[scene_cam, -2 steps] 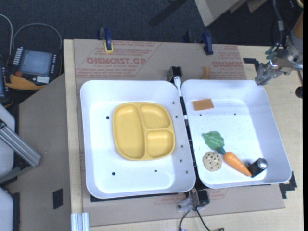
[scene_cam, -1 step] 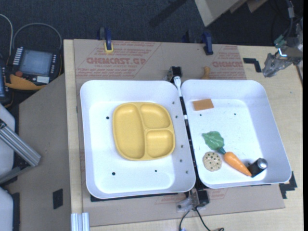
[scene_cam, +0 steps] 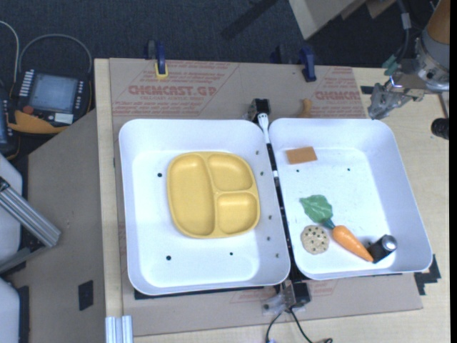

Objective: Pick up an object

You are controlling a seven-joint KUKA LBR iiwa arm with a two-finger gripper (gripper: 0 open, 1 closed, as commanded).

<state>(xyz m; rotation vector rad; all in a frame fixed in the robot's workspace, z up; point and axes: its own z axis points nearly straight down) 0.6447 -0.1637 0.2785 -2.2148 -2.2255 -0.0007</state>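
Two bins are set side by side on the bench (scene_cam: 107,191); a divided plate (scene_cam: 213,194) lies centred in the left bin (scene_cam: 143,263). In the right bin (scene_cam: 400,191), a cracker (scene_cam: 300,155) sits near the far left corner. A leaf (scene_cam: 316,209), cookie (scene_cam: 314,239), carrot (scene_cam: 350,242) and small cylinder (scene_cam: 384,247) are ranged along the near edge, leaf farthest back.

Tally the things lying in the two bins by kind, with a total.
Divided yellow plate: 1, in the left bin
Orange-brown flat block: 1
Carrot with green leaves: 1
Cookie: 1
Small black cylinder: 1
The last four lie in the right bin.
Total: 5
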